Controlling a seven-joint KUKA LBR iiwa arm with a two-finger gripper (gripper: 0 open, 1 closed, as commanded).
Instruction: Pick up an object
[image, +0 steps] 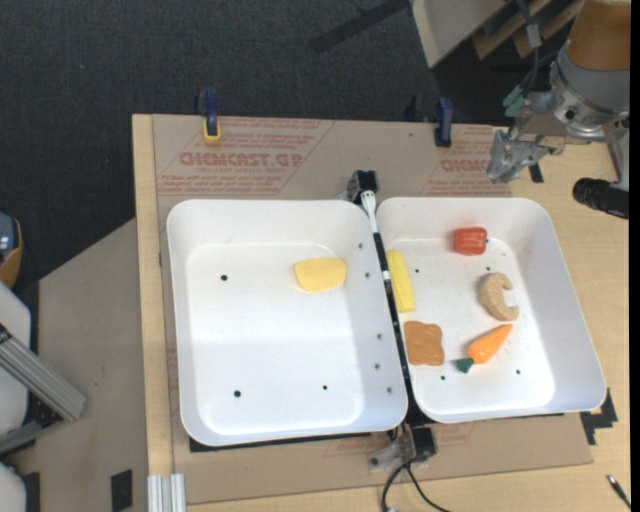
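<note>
My gripper (508, 165) hangs above the cardboard behind the right bin's (560, 300) far edge, open and with nothing between its fingers. In the right bin lie a red pepper (470, 240) near the back, a yellow corn cob (401, 279) along the left wall, a beige curved pastry (497, 296), a brown toast slice (424, 343) and an orange carrot (488, 344) with a green tip. The left bin (200, 300) holds one pale yellow lump (320, 274) near its back right.
The bins sit on a cardboard sheet (260, 150) held by two blue clamps (209, 110) at the back edge. A black divider strip (380, 270) runs between the bins. A black part (600, 195) of the arm's gear sticks in at the right.
</note>
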